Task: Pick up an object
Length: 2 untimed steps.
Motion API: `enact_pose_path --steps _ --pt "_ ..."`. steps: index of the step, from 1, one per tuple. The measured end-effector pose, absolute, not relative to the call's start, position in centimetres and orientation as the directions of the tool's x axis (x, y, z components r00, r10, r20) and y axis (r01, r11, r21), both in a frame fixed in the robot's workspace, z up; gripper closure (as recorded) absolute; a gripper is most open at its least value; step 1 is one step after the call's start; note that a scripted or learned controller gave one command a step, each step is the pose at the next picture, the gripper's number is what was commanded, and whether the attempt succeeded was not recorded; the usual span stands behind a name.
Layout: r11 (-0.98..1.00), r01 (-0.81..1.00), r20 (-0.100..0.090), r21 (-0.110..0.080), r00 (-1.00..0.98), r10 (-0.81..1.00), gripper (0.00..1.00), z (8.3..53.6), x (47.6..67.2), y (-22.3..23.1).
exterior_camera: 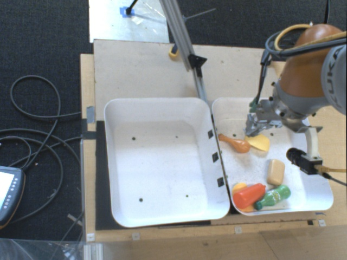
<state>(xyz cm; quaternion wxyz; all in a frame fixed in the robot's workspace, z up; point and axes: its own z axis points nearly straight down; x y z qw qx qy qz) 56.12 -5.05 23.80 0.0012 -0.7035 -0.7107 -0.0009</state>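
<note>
Grey metal gripper (pixel 254 128) hangs low over the far part of the right shallow white plastic bin (pixel 227 108); whether the fingers are open or closed cannot be told. Just near-side of it lie a flat yellow wedge-shaped piece (pixel 261 143) and an orange drumstick-shaped toy (pixel 235 144), close together. Nearer still lie a tan rounded block (pixel 275 172), a red pepper-shaped toy (pixel 250 193) and a green plastic bottle (pixel 272 197), crowded against the near rim. Left white bin (pixel 157 161) adjoins on the table (pixel 141 69).
</note>
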Motion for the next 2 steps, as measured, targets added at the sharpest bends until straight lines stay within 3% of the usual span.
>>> enact_pose_path --steps 2 --pt "0.011 1.000 0.003 0.003 -0.011 1.000 1.00 24.1 55.6 6.0"
